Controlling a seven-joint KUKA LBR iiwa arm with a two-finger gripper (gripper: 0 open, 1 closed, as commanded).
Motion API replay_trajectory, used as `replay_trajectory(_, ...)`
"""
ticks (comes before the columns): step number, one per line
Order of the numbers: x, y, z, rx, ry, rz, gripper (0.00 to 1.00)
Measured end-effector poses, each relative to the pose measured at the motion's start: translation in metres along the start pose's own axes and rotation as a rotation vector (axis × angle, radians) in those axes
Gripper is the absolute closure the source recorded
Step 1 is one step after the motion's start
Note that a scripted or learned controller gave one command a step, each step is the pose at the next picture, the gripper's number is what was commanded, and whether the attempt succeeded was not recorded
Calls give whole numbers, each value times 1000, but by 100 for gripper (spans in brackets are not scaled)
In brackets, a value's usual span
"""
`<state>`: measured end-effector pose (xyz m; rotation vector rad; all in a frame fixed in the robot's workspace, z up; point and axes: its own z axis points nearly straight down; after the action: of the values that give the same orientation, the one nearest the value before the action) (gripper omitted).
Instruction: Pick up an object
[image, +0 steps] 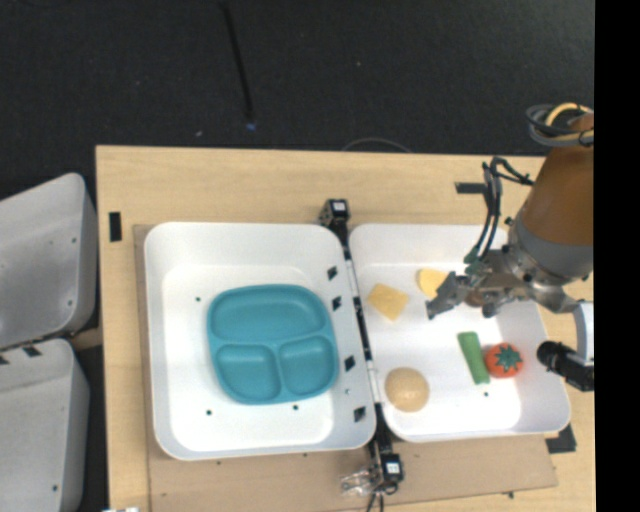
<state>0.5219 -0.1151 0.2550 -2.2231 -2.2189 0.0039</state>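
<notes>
The right bin (400, 250) holds a yellow cheese wedge (388, 301), a second yellow piece (431, 280), a tan round bun (407, 388), a green stick (473, 357) and a red tomato (504, 360). My gripper (447, 297) hangs over the middle of this bin, just right of and below the second yellow piece, with the dark fingers pointing left. Nothing shows between them. The arm's orange band (565, 195) rises behind it at the right.
The left bin (180, 260) bears a teal divided plate (272, 342). A black clamp (334, 211) sits at the top of the seam between the bins, another one (385, 467) at the bottom. Wooden bench (230, 180) surrounds both bins.
</notes>
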Motion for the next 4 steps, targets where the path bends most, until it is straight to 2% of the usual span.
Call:
replay_trajectory(2,-6,3,86,1,0,2,0)
replay_trajectory(3,-6,4,73,-6,1,8,100)
replay_trajectory(4,-7,6,19,-10,0,-6,100)
